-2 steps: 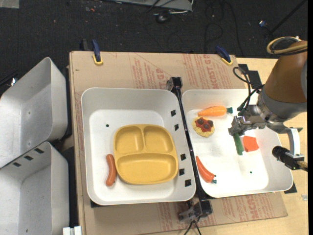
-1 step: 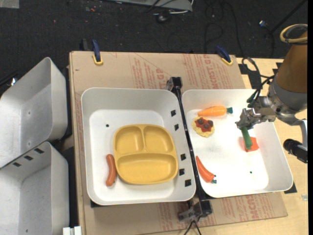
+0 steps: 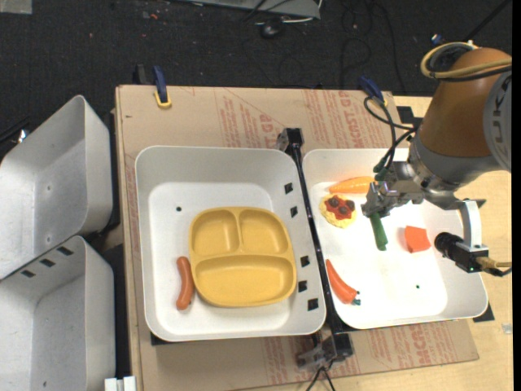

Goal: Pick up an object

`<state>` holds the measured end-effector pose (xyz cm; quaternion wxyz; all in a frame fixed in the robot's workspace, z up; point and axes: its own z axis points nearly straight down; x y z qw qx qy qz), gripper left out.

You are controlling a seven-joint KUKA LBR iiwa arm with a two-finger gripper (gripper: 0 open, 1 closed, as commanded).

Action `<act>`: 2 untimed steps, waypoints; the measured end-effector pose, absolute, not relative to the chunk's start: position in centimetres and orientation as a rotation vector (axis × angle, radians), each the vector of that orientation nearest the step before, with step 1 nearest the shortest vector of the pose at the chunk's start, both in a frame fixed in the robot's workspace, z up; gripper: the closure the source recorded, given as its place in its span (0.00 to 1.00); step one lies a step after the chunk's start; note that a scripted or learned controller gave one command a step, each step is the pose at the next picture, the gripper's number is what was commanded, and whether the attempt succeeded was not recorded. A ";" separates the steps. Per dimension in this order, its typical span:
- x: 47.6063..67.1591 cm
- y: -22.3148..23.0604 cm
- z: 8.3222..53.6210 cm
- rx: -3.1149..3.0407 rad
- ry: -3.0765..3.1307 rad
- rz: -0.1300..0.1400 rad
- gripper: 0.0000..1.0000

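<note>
Bench board [image 3: 244, 112] printed red (mirrored, unreadable).

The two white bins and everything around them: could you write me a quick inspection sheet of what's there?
Surface: brown board carrying the left bin and right bin side by side.
Job's things: left bin has a yellow divided plate with a sausage beside it; right bin has a carrot, small tart, green stick, orange block, chili pepper.
Clutter: nothing seen.
Grippers: gripper low over the green stick's upper end; a grasp cannot be confirmed.
Cables: black cables by the arm.
Surroundings: spare white bins at left, dark floor.
</note>
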<state>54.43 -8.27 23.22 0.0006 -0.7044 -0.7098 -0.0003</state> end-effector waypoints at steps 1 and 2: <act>55.3 -2.9 24.1 -2.213 -2.231 -0.003 1.00; 54.6 2.4 23.2 -2.211 -2.228 0.001 1.00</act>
